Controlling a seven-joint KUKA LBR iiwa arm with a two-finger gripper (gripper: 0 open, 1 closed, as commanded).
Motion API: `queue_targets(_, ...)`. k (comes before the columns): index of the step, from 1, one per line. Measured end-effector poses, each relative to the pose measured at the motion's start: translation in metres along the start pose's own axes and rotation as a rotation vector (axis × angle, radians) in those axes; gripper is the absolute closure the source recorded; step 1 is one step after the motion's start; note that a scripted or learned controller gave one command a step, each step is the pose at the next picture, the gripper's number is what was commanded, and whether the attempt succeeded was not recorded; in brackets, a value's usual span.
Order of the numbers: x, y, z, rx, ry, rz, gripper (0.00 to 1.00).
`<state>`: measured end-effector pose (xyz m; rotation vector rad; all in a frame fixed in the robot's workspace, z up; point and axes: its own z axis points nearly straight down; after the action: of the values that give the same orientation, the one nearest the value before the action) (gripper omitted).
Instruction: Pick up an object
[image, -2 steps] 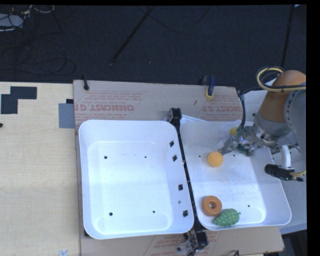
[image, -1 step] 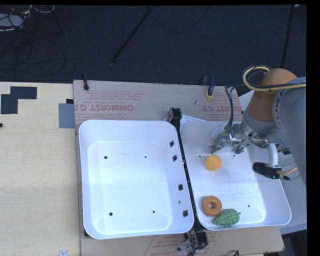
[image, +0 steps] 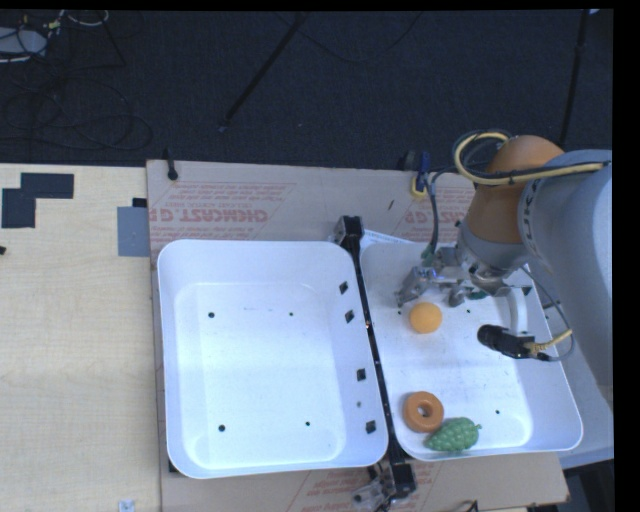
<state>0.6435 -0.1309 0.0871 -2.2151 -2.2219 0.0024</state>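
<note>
The right bin (image: 560, 420), a shallow smooth white tray, holds a round orange ball (image: 425, 318) near its far left corner, and a glazed ring-shaped doughnut (image: 424, 410) beside a knobbly green bunch of grapes (image: 453, 435) along its near edge. The metal gripper (image: 428, 285) hangs just above the ball, gripping nothing; how far apart it stands I cannot tell.

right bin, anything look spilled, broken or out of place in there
Nothing stands out. The right bin holds an orange ball, an orange ring and a green bumpy object touching the ring near the front wall, all lying inside and looking intact. The end effector sits just behind the ball.
</note>
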Motion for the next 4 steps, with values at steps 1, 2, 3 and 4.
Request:
queue_targets(1, 0.050, 0.000, 0.000, 0.000, 0.001, -0.001, 0.00)
queue_targets(2, 0.038, 0.000, 0.000, -0.001, -0.002, 0.003, 0.00)
queue_targets(3, 0.039, 0.000, 0.000, -0.001, -0.002, 0.002, 0.00)
queue_targets(4, 0.038, -0.001, -0.010, 0.006, -0.001, 0.002, 1.00)
